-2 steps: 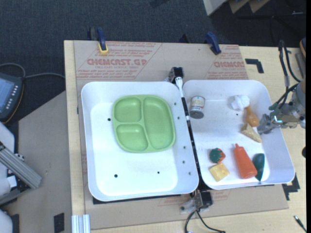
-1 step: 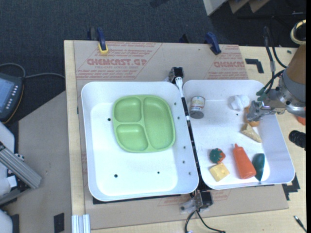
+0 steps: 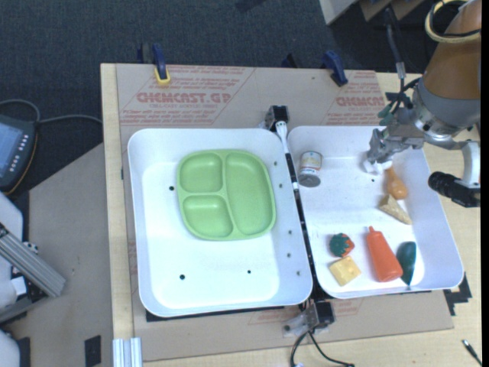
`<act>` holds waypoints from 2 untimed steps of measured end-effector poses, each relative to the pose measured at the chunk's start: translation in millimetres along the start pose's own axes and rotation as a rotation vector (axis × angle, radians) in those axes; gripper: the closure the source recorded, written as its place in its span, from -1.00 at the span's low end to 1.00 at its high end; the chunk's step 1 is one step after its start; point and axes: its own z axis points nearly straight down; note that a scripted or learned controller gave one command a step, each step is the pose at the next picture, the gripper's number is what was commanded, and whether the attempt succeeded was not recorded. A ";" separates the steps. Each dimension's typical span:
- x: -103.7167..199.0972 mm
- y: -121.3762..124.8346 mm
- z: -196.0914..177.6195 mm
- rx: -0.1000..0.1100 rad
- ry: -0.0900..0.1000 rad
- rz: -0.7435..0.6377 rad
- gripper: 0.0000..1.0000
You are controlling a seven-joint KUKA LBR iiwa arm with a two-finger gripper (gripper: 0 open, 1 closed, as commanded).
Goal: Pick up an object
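Grey gripper (image 3: 378,156) over right bin (image 3: 336,145); fingers' state unclear, tips blurred.

Robotics lab: clamped bench board (image 3: 252,82), cabling (image 3: 321,350).

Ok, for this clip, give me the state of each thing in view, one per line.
Gripper: low over right bin's far end, holding nothing visible.
Green divided plate: flat in left bin.
Small can: on its side.
Orange bottle: lying down.
Tomato: beside yellow cheese block.
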 end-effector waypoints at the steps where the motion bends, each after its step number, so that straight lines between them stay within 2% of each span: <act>1: 29.8 41.1 9.3 0.001 0.000 0.002 1.00; 2: 41.8 60.6 -4.6 0.001 0.000 0.003 1.00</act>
